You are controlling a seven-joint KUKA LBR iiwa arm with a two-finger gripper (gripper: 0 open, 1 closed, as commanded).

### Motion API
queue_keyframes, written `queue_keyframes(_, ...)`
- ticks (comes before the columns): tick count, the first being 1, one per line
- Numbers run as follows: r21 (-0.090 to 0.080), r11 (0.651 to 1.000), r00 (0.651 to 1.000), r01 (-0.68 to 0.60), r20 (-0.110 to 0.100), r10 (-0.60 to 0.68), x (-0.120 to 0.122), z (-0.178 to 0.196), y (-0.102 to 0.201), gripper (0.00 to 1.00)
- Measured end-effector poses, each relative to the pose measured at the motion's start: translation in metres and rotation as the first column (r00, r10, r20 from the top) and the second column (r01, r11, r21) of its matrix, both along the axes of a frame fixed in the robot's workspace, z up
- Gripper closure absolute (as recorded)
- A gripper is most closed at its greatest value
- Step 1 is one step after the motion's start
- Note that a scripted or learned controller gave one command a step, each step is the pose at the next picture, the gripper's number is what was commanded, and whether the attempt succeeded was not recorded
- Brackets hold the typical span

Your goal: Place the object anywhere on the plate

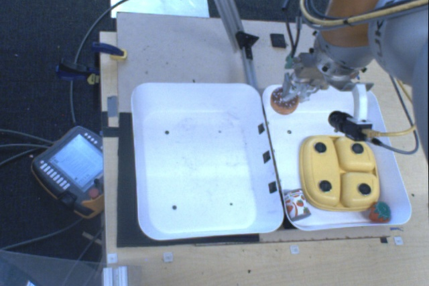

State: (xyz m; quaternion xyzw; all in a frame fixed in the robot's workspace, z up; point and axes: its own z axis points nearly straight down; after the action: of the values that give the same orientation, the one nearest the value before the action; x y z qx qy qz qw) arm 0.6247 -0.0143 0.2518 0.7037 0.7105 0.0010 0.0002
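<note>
Objects sit scattered around the right bin (392,211), and that layout tells us a good deal about the job. We see a yellow plate (340,172), split into four compartments, lying flat in the lower middle of that bin, with a bare floor around most of it; we judge it is set there as the open target, easy to reach from above. A small printed packet (295,204) lies at the bin's near left corner, just beside the plate, and a small red and green item (379,212) sits at the near right corner, close to the plate's edge. Neither one lies on the plate. The left bin (198,157) carries nothing we can make out.

We find the round brown object (283,103), something like a little doughnut, at the far left corner of the right bin, well apart from the plate. Our gripper (293,91) is lowered right over it, reaching in from the right, and the tip appears to meet the object's top or its right side. We take this as the pick-up step, with the carry to the plate not yet done.

As for the claw, we cannot tell how far it is parted: the fingers blur into the wrist hardware at this angle, and we cannot see whether the object lies between them or merely beneath them. So we claim no hold on it.
</note>
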Motion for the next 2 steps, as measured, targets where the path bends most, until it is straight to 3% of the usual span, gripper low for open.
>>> queue_keyframes(1, 0.001, 1.0, 1.0, -0.001, 0.001, 0.001, 0.007, 0.003, 0.056, 1.0)
queue_keyframes(2, 0.001, 1.0, 1.0, -0.001, -0.002, 0.001, 0.008, -0.018, 0.113, 1.0)
